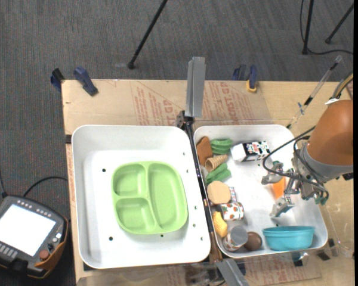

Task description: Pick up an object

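Teal bowl (289, 237) just below hand (284, 200)

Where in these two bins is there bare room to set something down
Left bin: bare white floor all around the green divided plate. Right bin: a bare strip between the toy pile along its left wall and the gripper, above the teal bowl.

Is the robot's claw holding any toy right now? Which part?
I can't tell. The gripper hangs low in the right bin beside an orange thing, but the picture doesn't show anything between its fingers.
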You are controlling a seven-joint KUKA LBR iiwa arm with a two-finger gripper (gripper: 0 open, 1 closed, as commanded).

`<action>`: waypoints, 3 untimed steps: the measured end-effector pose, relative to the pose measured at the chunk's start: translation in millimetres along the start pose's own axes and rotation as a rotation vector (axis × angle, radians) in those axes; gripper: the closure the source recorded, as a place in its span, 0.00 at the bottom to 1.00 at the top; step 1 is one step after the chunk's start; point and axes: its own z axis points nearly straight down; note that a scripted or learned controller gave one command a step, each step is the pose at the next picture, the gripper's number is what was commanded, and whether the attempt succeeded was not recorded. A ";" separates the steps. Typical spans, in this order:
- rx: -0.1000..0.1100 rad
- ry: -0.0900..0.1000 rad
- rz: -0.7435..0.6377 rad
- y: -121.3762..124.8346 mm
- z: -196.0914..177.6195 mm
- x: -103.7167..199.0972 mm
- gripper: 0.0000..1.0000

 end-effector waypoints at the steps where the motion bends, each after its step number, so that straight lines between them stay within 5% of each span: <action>1: -0.001 -0.001 0.105 25.0 0.2 -20.9 0.00; 2: 0.001 0.001 0.130 -0.8 0.0 1.5 0.00; 3: -0.001 -0.002 0.126 1.2 -10.5 -0.3 1.00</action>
